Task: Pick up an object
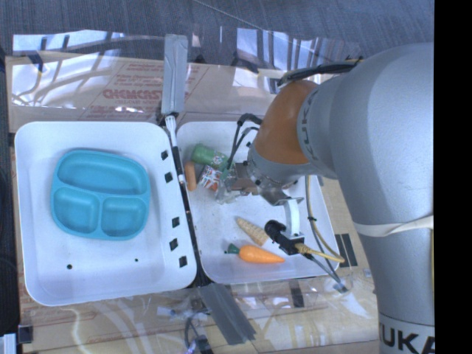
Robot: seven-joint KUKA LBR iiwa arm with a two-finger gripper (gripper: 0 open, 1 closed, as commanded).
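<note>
My gripper (231, 184) is low in the right bin (214, 270), near its upper left part. It hangs right over a small red-and-white object (209, 177), touching it or nearly so. A green can (206, 154) lies just behind that, and a short orange piece (191, 175) lies by the bin's left wall. Toward the front lie a tan waffle cone (251, 231) and an orange carrot (258, 254) with a green stub. The arm's wrist hides the bin's right part.
The left bin (33, 271) holds a blue divided plate (100, 194). A raised divider with black clips (179, 198) separates the two bins. Cardboard and plastic sheeting lie behind the bins.
</note>
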